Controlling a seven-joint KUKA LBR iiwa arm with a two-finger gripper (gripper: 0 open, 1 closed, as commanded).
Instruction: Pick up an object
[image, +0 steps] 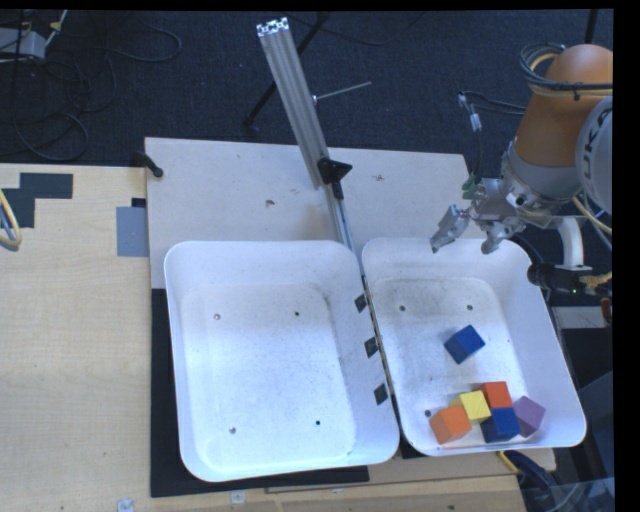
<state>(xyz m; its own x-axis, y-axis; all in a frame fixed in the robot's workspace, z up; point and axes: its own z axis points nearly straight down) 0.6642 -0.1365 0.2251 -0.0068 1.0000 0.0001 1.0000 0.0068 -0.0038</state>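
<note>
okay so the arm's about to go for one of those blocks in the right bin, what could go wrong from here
The pincer hangs open over the right bin's far rim, apart from every block.

1. The orange, yellow, red-orange, dark blue and purple blocks huddle in the near corner; a finger may land on a neighbour or shove them about.
2. They sit by the bin wall, which could block a finger.
3. The lone blue block lies skewed, so it may twist away.

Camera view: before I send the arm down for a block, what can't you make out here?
- Block pile at the right bin's near end: packed tight, so their touching sides and any gaps are hidden.
- Purple block: partly behind the dark blue one.
- Gripper: small and above the bin's far rim; its height can't be judged.
- Arm: cut off by the frame's right side.
</note>
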